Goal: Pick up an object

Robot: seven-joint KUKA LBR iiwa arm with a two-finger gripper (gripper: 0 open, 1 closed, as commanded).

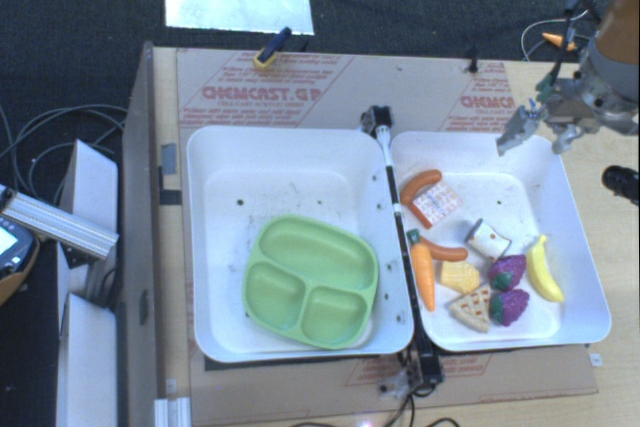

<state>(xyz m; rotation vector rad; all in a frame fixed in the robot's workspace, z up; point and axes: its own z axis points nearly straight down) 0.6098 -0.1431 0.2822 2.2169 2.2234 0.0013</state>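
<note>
The right bin (575,215) holds several toy foods: a sausage (420,183), a red-and-white box (435,204), a grey-and-white can (487,237), a carrot (423,275), a yellow banana (545,268), purple grapes (508,287), a waffle piece (472,307) and a yellow chunk (460,276). My gripper (540,130) hangs over the right bin's far right corner, above and apart from the objects. Its two fingers are spread open with nothing between them.
A green divided plate (311,281) lies in the left bin (215,215). A black-and-white bar (392,185) runs along the seam between the bins. Cardboard (300,90) lines the bench behind the bins. A yellow-tipped tool (271,48) lies at the back.
</note>
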